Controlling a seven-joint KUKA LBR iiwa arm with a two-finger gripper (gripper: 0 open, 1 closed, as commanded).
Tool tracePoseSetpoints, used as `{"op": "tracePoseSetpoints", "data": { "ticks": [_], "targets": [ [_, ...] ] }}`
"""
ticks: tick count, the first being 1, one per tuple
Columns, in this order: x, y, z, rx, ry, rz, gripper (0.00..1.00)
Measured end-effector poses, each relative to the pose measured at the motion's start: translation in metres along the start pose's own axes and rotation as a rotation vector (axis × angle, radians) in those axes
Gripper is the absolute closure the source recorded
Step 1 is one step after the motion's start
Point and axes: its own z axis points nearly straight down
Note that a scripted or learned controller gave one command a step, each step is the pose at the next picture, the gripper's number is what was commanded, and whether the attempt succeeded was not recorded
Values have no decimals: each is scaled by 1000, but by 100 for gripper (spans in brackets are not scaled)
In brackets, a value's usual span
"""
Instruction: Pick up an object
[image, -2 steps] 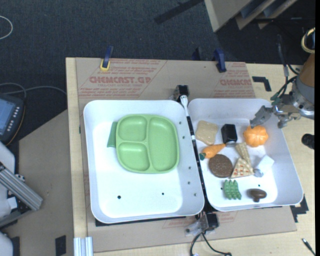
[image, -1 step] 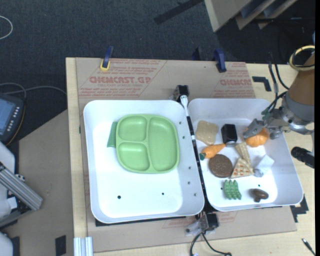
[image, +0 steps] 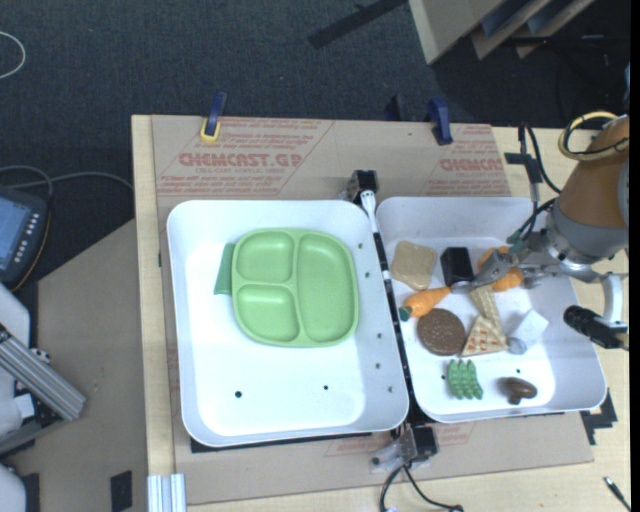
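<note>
A: Where the bench (image: 150, 250) carries its containers, what is the largest item in each?

B: Two white bins sit side by side, rims touching. The left bin (image: 200, 380) holds one green divided plate (image: 295, 285) with three compartments, lying flat toward the bin's far half. The right bin (image: 575, 385) holds the small objects.

A: List the right bin's contents, largest first.

B: One tan bread-like slice (image: 414, 264) near the far left corner. One round brown disc (image: 441, 331) near the middle. One triangular wedge (image: 485, 338) touching the disc's right side. One carrot-shaped orange piece (image: 428, 300) just beside the disc's far edge. One black block (image: 457, 266) right of the slice. One green ridged piece (image: 463, 380) near the front rim. One small brown lump (image: 518, 389) right of it. One pale clear scrap (image: 528, 325) right of the wedge.

A: Arm position and tool condition?

B: The arm (image: 590, 200) enters from the right over the right bin's far right corner. The tool (image: 497, 272) sits low among the objects, right of the black block, next to an orange piece (image: 508, 281). Finger opening cannot be determined, nor any hold.

A: Surroundings?

B: Two clamps, one yellow (image: 211, 123) and one blue (image: 438, 121), grip the bench's far edge. Cables (image: 410, 480) run off the front.
</note>
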Motion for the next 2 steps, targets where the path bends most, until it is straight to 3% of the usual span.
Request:
{"op": "tracePoseSetpoints", "data": {
  "ticks": [1,2],
  "targets": [
    [-1,0,-13,-4,-4,1,100],
    [-6,-1,-76,-10,-9,3,100]
  ]
}}
